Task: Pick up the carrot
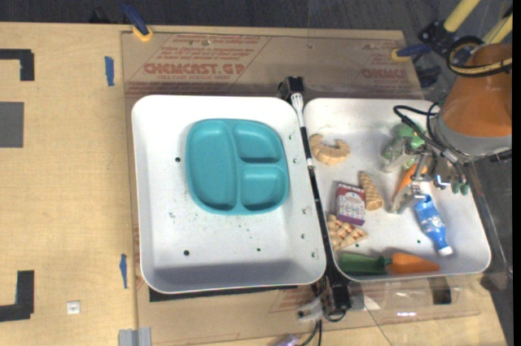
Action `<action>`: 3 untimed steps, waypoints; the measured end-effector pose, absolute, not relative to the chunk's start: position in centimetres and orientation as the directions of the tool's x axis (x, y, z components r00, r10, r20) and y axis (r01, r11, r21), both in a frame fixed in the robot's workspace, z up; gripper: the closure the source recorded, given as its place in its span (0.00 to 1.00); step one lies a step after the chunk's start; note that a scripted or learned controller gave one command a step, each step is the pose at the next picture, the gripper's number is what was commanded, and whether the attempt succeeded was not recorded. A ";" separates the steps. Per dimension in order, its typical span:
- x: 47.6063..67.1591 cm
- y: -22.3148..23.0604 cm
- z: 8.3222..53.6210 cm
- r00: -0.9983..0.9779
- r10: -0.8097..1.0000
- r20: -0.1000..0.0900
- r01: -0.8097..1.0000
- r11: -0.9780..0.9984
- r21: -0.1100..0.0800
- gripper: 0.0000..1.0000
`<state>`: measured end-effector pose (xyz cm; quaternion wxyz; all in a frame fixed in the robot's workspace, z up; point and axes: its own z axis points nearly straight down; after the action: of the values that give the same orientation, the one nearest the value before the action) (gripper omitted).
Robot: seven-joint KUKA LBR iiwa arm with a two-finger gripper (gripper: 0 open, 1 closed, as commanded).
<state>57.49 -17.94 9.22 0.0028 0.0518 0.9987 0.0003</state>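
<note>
The carrot (413,263), orange with a dark green top (362,261), lies flat along the front wall of the right bin (476,210). The arm, with its orange band (482,96), reaches in from the right over the bin's back right part. Its gripper (413,167) hangs low among cables near the bin's right side, well behind the carrot and apart from it. A thin orange strip (404,180) shows by the gripper; I cannot make out what it is.
A blue bottle (431,225) lies between gripper and carrot. A green object (401,142), a pale pastry (330,149), a purple box (352,203), a tan cone (372,191) and a waffle piece (346,233) share the right bin. A teal divided plate (238,165) sits in the left bin (155,198).
</note>
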 end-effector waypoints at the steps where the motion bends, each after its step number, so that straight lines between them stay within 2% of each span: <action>1: 57.8 -17.9 10.4 -0.995 0.101 -0.014 0.101 0.995 0.000 1.00; 2: 57.8 -17.8 10.3 -0.995 0.101 -0.013 0.101 0.995 0.000 0.00; 3: 57.5 -19.7 8.9 -0.919 0.394 -0.008 0.394 0.919 0.004 0.00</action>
<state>57.55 -19.69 8.89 0.0045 0.2009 0.9796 0.0013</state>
